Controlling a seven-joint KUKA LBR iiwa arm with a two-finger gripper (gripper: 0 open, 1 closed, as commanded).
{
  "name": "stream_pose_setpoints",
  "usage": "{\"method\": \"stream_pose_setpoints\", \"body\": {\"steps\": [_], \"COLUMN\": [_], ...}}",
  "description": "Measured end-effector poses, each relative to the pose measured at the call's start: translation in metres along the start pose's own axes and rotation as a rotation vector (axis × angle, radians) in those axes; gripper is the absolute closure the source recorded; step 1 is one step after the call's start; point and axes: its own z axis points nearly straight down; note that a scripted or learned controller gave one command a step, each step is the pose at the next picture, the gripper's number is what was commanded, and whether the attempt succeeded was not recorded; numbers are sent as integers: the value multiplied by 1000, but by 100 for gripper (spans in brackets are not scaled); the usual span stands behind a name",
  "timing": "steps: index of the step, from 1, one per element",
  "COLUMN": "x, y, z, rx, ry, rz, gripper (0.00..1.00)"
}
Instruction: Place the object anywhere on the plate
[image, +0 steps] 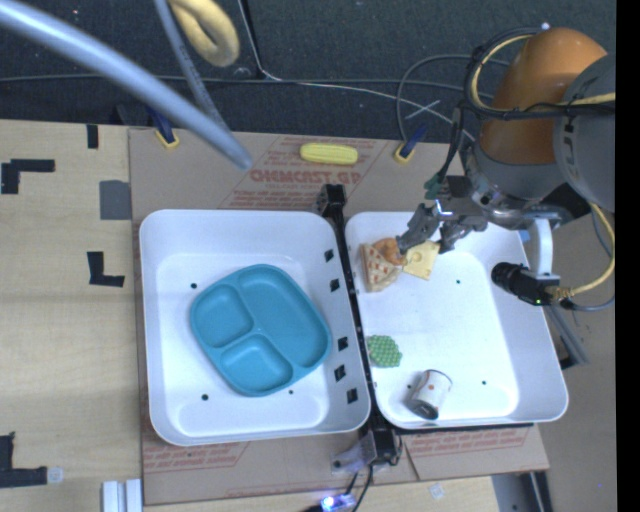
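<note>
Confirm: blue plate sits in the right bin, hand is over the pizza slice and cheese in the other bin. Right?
Not quite. The camera view shows the blue plate in the left bin, not the right. The hand is over the pizza slice and cheese in the right bin.

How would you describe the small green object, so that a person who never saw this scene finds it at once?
Look at the right bin, not the left bin that holds the blue plate. The green object lies near its left wall, below the pizza slice. It is the only green thing, flat and bumpy, unlike the grey cylinder to its lower right.
</note>
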Motion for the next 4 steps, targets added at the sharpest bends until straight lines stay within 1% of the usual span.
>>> {"method": "stream_pose_setpoints", "body": {"steps": [2,3,4], "x": [101,151,195], "y": [23,34,49], "z": [2,28,34], "rx": [1,3,1], "ry": [-1,-2,-1], "rz": [1,2,2], "gripper": [100,100,100]}}
